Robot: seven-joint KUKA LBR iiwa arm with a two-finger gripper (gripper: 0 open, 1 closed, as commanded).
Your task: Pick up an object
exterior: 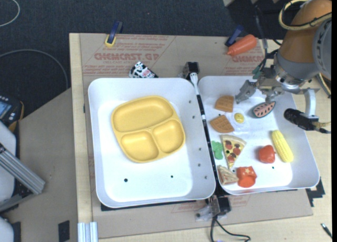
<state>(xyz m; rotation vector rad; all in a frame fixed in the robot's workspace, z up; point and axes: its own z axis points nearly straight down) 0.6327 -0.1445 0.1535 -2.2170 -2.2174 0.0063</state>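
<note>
While my gripper (259, 91) hangs over the far side of the right bin (310, 175), its jaws are apart and hold nothing. Just beside them lies the watermelon slice (263, 109). If I drop crooked, it could slide away.

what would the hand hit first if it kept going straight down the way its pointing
Likely the bare floor of the right bin, between the toast slice and the watermelon slice. The hand hangs over that gap, though its height is hard to judge from this slant.
</note>
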